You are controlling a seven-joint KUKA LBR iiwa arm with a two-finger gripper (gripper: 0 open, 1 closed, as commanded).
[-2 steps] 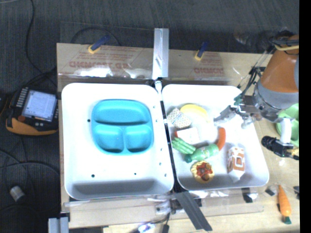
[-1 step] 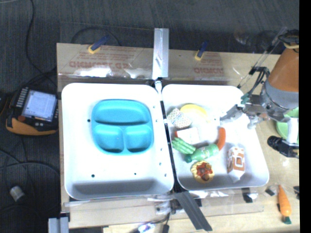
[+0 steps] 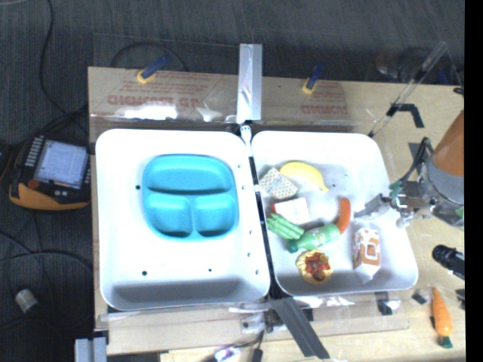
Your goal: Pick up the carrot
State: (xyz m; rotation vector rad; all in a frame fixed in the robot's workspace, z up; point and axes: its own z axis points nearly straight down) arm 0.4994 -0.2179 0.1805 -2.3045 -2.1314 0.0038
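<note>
The carrot [image 3: 344,215] is lying in the right bin [image 3: 392,274], its long axis running nearly up and down in the camera view, leaning slightly. It is sitting between the white block [image 3: 293,210] and green vegetables [image 3: 302,234] on one side and the carton [image 3: 366,249] just below it on the other. The gripper [image 3: 392,203] is hovering over the bin's right rim, just right of the carrot and apart from it, holding nothing; how wide it is standing, I cannot tell. The move is likely a short shift leftward, then down.
</note>
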